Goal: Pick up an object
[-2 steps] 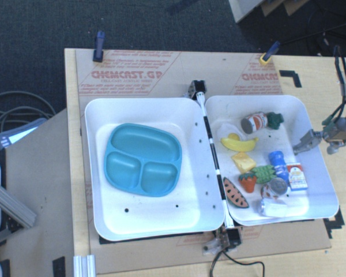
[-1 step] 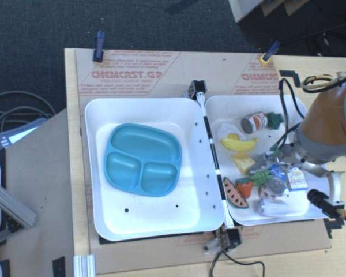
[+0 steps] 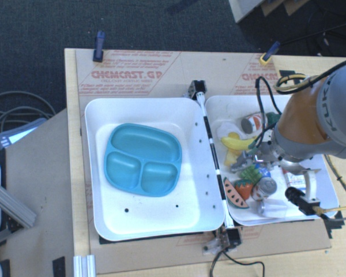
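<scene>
Lying beside gripper [image 3: 255, 159] — banana [image 3: 236, 142]

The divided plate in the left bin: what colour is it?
Light blue; the divided plate shows plainly in the camera view.

The arm [image 3: 311, 120] covers much of the right bin [image 3: 219, 105] and is cut by the right edge. The gripper [image 3: 259, 154] is hidden among small toys [image 3: 251, 180], too cluttered to identify.
</scene>
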`<control>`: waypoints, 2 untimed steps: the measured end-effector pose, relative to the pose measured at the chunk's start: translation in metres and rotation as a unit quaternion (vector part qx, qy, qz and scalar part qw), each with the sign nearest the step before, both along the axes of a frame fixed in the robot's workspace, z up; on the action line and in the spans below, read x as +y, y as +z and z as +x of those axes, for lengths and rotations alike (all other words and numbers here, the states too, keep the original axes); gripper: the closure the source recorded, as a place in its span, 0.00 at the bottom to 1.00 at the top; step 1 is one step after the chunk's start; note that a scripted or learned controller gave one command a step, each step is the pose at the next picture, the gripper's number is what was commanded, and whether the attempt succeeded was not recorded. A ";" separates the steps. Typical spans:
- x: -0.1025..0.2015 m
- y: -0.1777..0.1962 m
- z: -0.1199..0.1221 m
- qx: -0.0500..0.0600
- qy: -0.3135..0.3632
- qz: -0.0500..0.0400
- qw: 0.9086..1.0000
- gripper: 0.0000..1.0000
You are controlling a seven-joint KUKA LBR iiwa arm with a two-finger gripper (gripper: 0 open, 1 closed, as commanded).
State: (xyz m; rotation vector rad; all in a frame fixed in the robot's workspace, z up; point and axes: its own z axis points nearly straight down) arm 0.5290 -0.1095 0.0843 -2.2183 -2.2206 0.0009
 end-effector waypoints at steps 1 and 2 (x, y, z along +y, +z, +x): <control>-0.001 0.011 0.001 -0.002 -0.001 -0.001 1.000 1.00; 0.071 0.101 0.000 -0.002 0.000 0.000 1.000 1.00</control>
